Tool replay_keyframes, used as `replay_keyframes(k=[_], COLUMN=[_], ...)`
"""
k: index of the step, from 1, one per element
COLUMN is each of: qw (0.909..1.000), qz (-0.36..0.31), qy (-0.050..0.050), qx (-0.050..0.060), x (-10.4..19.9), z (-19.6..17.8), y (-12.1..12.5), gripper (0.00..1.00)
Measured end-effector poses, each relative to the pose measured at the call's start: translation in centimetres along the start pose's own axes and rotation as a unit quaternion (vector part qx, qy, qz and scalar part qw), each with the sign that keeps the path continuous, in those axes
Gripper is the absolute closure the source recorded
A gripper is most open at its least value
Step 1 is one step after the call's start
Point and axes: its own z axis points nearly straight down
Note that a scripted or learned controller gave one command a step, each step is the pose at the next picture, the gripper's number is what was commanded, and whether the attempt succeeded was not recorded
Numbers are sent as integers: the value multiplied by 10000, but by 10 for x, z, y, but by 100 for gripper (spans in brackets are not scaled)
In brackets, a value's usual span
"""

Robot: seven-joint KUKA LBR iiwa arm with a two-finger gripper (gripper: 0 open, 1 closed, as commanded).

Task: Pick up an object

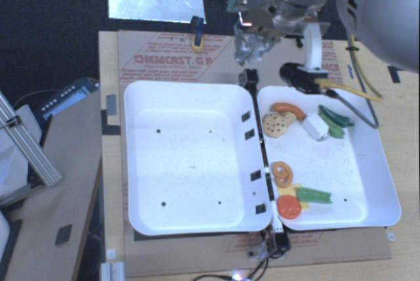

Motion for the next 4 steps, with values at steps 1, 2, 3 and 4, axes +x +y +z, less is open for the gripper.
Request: replay_keyframes(k=[1, 2, 3, 4], qw=[9999, 10000, 9999, 10000], qz=[45, -10, 4, 59], qy=[1, 4, 26, -2], qx=[-101, -14, -152, -64], x=[-20, 60, 63, 0], z=[-43, 91, -132, -125], y=[58, 56, 55, 51], gripper=[100, 100, 100, 100])
